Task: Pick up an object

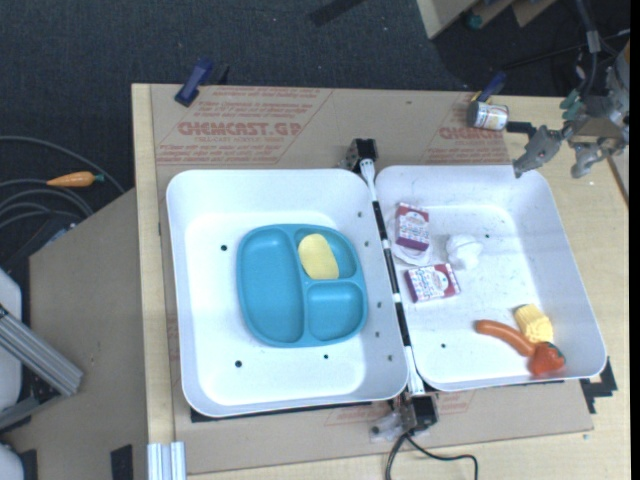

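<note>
My gripper hangs over the far right corner of the right bin, its two fingers spread apart and open with nothing between them. In that bin lie two red-and-white packets near the left wall. A small white object rests beside them. At the near right sit an orange carrot-like piece, a yellow chunk and a red piece. All of these lie well below and to the left of the gripper.
The left bin holds a blue divided plate with a yellow object in its upper right compartment. A black divider runs between the bins. Blue clamps sit on the bench's far edge.
</note>
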You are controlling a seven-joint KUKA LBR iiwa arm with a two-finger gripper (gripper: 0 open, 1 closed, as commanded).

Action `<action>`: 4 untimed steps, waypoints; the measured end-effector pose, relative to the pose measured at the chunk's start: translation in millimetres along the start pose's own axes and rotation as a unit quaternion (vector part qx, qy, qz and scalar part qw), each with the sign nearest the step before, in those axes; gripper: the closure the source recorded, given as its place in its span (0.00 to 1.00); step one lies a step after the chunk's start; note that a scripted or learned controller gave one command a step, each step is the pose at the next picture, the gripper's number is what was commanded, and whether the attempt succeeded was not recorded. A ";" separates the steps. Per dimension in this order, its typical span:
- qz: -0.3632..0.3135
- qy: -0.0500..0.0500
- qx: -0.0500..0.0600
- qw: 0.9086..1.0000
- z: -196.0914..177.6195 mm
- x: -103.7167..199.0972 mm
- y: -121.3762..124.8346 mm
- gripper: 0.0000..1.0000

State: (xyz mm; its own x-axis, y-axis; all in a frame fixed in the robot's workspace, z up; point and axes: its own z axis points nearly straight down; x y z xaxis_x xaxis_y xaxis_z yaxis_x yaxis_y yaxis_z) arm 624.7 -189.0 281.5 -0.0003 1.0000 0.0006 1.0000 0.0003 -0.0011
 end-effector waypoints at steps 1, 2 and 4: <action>0.000 0.001 0.003 1.000 175.9 29.7 10.4 0.00; 0.000 0.000 -0.001 1.000 196.9 69.5 41.4 0.00; -0.001 -0.001 -0.002 1.000 186.2 69.3 42.1 0.00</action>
State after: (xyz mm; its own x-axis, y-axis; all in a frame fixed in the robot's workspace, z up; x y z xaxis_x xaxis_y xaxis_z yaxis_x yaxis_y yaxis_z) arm 666.5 -119.6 95.3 -0.0018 1.0000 -0.0015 1.0000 0.0018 0.0031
